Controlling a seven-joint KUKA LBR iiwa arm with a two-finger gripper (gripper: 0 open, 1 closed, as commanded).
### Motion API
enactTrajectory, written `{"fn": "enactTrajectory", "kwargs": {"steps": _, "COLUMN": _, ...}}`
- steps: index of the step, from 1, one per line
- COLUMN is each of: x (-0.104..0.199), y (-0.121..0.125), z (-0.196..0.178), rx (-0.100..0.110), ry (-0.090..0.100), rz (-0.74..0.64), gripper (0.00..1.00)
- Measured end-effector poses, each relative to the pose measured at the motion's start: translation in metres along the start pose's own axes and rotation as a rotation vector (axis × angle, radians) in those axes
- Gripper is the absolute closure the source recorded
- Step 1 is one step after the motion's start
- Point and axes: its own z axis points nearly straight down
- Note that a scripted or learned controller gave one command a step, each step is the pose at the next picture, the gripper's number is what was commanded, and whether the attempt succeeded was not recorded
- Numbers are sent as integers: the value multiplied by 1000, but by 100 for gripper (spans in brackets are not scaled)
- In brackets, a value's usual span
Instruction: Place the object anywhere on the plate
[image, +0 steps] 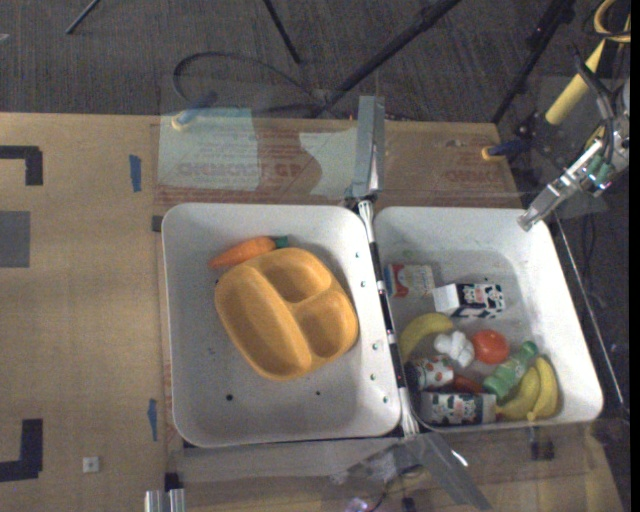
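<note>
Gripper (535, 214) at upper right over far corner of right bin (560, 262), grip state can't tell, poss. empty, orange plate (285, 312) in left bin (190, 330) well left of gripper, carrot (241, 251) touching plate's far rim, banana (424, 331) & cartons below-left of gripper.

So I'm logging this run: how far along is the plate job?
Barely started. The yellow divided plate in the left bin has nothing on it; a carrot lies beside its upper edge, on the bin floor. The tool is at the right bin's upper right corner, with nothing visibly in it. Picking an item, such as the banana, and placing it all remains.
</note>
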Motion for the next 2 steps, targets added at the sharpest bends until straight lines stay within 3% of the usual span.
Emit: {"fn": "enactTrajectory", "kwargs": {"steps": 2, "x": 0, "y": 0, "z": 0, "rx": 0, "ry": 0, "rz": 0, "gripper": 0}}
